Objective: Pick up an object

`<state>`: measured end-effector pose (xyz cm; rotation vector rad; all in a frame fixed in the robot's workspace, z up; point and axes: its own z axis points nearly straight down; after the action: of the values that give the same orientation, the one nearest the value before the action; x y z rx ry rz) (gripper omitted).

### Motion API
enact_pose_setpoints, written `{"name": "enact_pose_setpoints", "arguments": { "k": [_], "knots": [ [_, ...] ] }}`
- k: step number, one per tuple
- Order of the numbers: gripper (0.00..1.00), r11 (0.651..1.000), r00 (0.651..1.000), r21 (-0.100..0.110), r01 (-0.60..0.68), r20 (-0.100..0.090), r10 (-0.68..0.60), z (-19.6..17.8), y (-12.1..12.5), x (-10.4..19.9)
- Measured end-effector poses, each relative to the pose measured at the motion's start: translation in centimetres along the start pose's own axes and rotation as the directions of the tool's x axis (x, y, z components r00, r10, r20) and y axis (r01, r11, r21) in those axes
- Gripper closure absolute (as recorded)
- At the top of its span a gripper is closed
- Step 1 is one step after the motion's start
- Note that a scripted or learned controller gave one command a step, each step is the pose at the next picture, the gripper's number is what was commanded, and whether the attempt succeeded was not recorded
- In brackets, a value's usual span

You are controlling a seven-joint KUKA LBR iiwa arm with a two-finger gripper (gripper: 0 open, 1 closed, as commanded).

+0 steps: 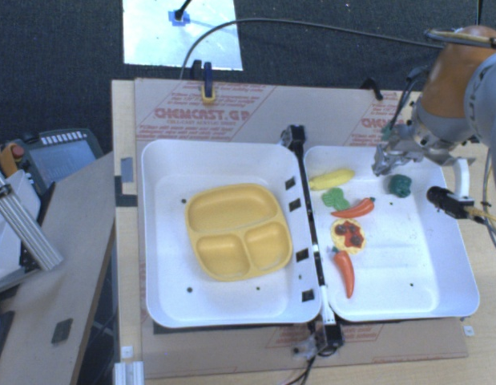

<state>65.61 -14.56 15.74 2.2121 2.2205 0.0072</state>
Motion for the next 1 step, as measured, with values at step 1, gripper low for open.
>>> {"name": "enact_pose_setpoints", "arguments": {
  "k": [1],
  "knots": [
    [1.0, 1.0, 1.0, 0.002, 0.0, 0.0, 0.0, -4.76, -0.55, 0.05]
  ]
}}
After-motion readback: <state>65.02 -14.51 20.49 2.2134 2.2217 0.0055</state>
